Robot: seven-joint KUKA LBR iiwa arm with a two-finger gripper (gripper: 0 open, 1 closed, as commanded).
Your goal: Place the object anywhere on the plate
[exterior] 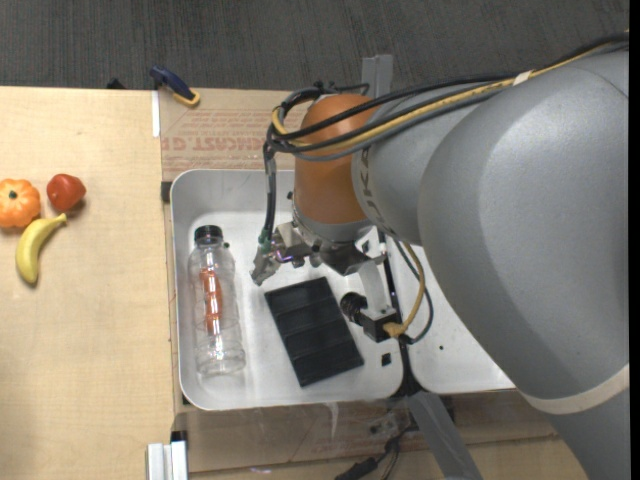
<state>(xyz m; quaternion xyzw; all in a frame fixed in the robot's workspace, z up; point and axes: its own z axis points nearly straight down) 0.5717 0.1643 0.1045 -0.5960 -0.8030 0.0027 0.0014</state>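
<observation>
Bottle (pixel 215 303), clear with a black cap, is my guess for the object. It lies on its side in the white bin (pixel 240 393), just beside the pincer (pixel 268 266), on the side away from the arm. I cannot tell whether the pincer is spread or pressed together. A black ribbed slab (pixel 313 330) lies just below the pincer in view, its corner almost under it. With 2 things this close, a descent could catch the slab's corner, or nudge the round bottle so that it rolls aside. A banana (pixel 35 248) lies well beyond the bottle, outside the bin.
</observation>
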